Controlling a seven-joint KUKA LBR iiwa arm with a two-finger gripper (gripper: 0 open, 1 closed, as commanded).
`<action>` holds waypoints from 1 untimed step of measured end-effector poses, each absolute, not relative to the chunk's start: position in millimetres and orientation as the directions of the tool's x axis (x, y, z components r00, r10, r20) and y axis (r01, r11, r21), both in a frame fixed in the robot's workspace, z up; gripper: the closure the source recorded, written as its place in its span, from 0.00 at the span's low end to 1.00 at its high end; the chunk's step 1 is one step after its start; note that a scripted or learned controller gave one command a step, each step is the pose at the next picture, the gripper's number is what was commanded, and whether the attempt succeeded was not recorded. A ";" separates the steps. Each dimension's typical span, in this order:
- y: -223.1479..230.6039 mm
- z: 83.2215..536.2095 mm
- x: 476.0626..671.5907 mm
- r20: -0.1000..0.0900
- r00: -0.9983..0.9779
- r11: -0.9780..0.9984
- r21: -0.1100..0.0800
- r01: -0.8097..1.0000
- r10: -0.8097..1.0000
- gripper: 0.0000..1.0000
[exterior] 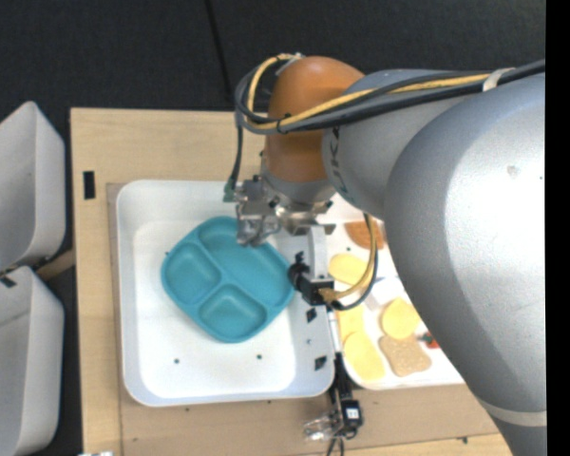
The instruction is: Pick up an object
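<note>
— What's under you right now?

— A teal divided plate (226,286), smooth plastic with rounded corners and three shallow compartments. It lies flat on the floor of the left white bin (152,369), turned at a slant, near the frame's centre. The bin itself is glossy, shallow, with softly rounded walls.

— And the other bin?

— The right bin (446,380) shows just past the divider, lower right of centre. Flat pale-yellow rounds (363,354) lie in it, matte like toy food slices, plus a tan, speckled bread-shaped slice (405,355) and an orange-brown piece (361,233) higher up, half hidden behind my body.

— Your claw: open or closed?

— My gripper (254,221) sits at the plate's upper edge, metal-grey and boxy, right over the rim. From this angle I cannot tell how wide it stands, or whether it has the rim pinched at all.

— How's the arm posed?

— It comes in from the right, the big grey link filling the frame's right side, the orange band (299,126) above the wrist at top centre, the wrist pointing steeply down into the left bin. Yellow and black cables loop around the band and trail along the link.
</note>
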State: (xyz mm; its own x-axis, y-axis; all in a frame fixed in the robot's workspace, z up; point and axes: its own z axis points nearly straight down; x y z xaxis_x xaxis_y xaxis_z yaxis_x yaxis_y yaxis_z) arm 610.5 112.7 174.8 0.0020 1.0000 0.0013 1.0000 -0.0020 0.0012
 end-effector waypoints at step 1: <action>88.9 184.3 618.7 -0.001 0.002 -0.002 0.001 1.000 1.000 1.00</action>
State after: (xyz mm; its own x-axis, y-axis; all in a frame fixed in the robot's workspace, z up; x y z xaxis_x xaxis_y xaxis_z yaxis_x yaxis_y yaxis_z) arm 618.7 88.9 184.3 0.0020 1.0000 -0.0013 1.0000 -0.0020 0.0007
